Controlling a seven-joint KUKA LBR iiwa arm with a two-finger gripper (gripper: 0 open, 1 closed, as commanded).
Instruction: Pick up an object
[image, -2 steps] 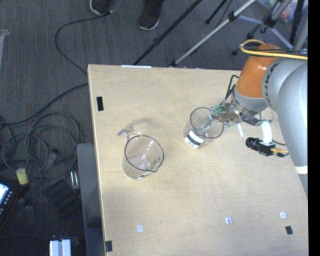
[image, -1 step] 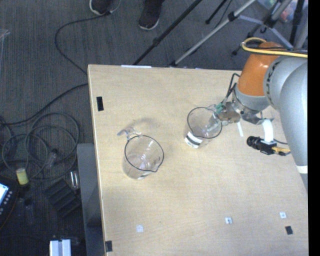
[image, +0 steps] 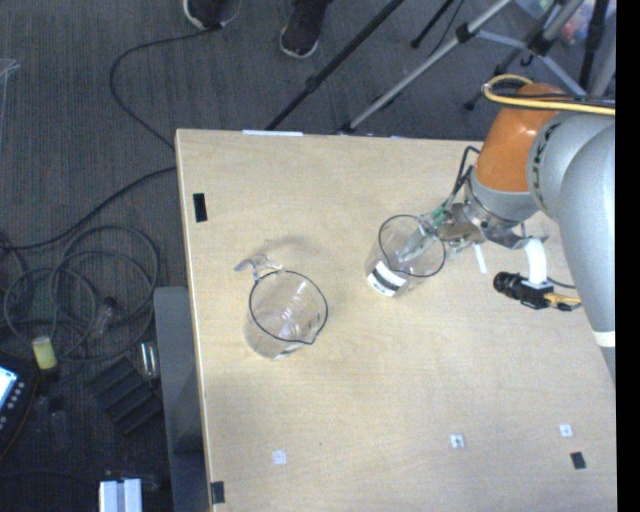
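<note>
A clear glass cup with a dark base is tilted in the right middle of the tan bench top, its mouth turned up and to the right. My gripper reaches in from the right, and its fingers are closed over the cup's rim on the right side. To the left, a clear glass measuring jug with a spout stands upright, well apart from the gripper.
The bench's left edge runs near x=180 to 210, with dark carpet and loose cables beyond it. A black fitting with a yellow cable hangs by the arm. Small black and white markers dot the bench.
</note>
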